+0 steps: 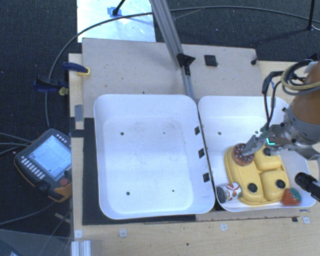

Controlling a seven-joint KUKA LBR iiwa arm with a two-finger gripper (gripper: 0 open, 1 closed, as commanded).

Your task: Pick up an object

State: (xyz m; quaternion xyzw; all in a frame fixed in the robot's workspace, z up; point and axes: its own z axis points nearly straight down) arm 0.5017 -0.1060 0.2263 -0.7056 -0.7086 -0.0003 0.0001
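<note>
Arm (309,108) reaches in from the right, jaws low in the right bin (224,111) at the brown round piece (240,153) on the yellow toy's (258,180) left corner; can't tell if they're released or clenched. Small can (228,192) lies touching the toy's lower left, red strawberry (291,196) at its lower right. Left bin (149,153) sits alongside on the surface (224,81).

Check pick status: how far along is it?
Done: the arm has reached into the right bin and the gripper sits over the round brown piece on the yellow toy. In hand: nothing visibly lifted. Left: grasp and raise. The small can and red piece lie untouched.
</note>
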